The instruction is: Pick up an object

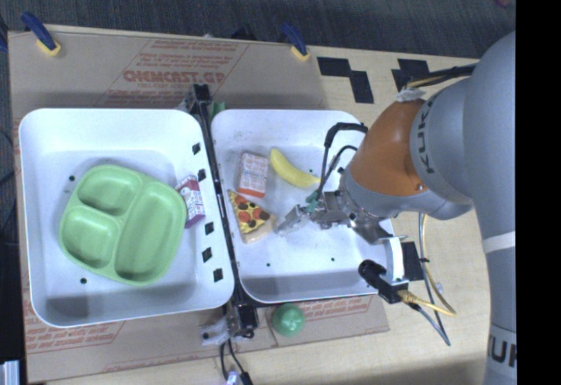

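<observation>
We logged the counter [438, 348] carrying two shallow white plastic bins side by side on a brown printed cardboard sheet [175, 67].

Left bin [44, 138]: one pale green plastic plate with three compartments [123, 223], lying flat near the bin's centre; one small crumpled wrapper in red, white and purple [192, 197] at the plate's 3 o'clock, just beside its rim and close to the divider between the bins.

Right bin [289, 287]: one yellow plastic banana [290, 168] toward 12 o'clock; one small rectangular carton in white and orange-red [253, 174] at the banana's 9 o'clock, just beside it; one toy pizza slice with red and dark toppings [250, 216] at the carton's 6 o'clock, near it.

The grey arm with its orange band [394, 155] reached in from 3 o'clock over the right bin. Its end effector [296, 218] sat low inside that bin, at the pizza slice's 3 o'clock and the banana's 6 o'clock. We could not tell how far its fingers stood apart, and we saw nothing held between them.

Outside the bins, at the right bin's 6 o'clock, one small green ball [287, 319] rested on the cardboard. Two blue clamps with yellow tips [39, 32] sat on the cardboard's far edge.
</observation>
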